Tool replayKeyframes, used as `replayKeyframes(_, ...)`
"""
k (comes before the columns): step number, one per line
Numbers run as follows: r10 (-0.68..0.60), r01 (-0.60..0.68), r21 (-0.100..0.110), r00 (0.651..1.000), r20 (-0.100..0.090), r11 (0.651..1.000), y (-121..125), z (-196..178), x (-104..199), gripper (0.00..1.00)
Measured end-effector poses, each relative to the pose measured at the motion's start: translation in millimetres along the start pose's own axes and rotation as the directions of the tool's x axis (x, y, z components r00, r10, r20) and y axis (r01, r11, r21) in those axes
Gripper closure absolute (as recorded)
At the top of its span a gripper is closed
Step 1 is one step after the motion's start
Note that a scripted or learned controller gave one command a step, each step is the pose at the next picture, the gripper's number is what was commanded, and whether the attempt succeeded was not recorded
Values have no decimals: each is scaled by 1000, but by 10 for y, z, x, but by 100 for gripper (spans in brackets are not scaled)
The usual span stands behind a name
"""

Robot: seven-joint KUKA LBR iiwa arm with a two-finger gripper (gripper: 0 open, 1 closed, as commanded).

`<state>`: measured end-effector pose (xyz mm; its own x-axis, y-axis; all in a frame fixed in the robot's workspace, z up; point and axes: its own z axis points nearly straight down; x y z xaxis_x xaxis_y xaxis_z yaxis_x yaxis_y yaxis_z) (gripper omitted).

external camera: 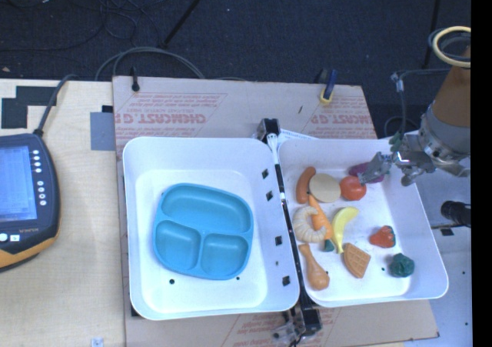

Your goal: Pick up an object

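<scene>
The right bin [427, 222] holds several toy foods. Among them are a red tomato [353, 188], a beige round piece [325, 188], a brown sausage [305, 183], an orange carrot [319, 215], a yellow banana [343, 223], a strawberry [382, 237], a green broccoli [400, 265], a bread slice [356, 260] and a drumstick [314, 268]. My gripper [388, 164] hangs over the bin's upper right part, just right of the tomato. A small dark purple piece [364, 171] sits at its left tip. Whether it is gripped is unclear.
The left bin [138, 184] holds a blue divided plate [204, 230]. A tablet-like pendant [23, 191] lies at the far left on the wooden bench. A black clip strip [283, 215] joins the two bins. Cables run across the dark floor behind.
</scene>
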<state>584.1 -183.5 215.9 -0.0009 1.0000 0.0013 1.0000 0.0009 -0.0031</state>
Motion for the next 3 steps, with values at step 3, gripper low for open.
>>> replayKeyframes(3,-1,1,-1,1000,0,1000,330,1285,449,0)
